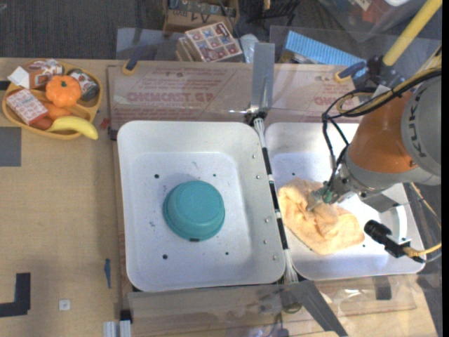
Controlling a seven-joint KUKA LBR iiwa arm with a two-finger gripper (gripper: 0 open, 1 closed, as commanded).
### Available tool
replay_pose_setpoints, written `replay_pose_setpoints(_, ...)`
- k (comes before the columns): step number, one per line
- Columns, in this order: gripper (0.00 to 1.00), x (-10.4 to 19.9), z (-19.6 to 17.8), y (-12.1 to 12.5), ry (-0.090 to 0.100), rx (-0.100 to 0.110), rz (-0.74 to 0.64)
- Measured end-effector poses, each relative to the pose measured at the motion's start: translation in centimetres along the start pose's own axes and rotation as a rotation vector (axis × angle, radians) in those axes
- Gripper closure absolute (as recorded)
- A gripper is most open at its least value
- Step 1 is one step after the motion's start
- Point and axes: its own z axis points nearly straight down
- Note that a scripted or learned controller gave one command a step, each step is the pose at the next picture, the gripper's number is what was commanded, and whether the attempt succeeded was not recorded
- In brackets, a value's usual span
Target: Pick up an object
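Risk: hand (327,196), its grip state impossible to tell, presses the crumpled yellow cloth (319,220) at lower right, and loose folds may slip free on lifting.

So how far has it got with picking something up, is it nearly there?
Done so far: the arm has reached into the right bin, and its gripper sits down on the crumpled yellow cloth. In hand: apparently trying for a grip there, though I can't tell if it has one. Left: the lift, since the cloth lies on the bin floor. The teal bowl sits in the left bin.
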Motion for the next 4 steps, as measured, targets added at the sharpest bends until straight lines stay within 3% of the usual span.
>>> replay_pose_setpoints(1, 0.0, -0.5, 0.1, 1.1, 0.001, 0.003, 0.337)
replay_pose_setpoints(2, 1.0, -0.6, -0.9, 1.2, -0.002, 0.0, 0.338)
replay_pose_setpoints(3, 1.0, 0.1, 0.0, 1.1, -0.002, 0.003, 0.148)
replay_pose_setpoints(4, 0.0, 0.1, 0.1, 1.1, -0.002, 0.003, 0.148)
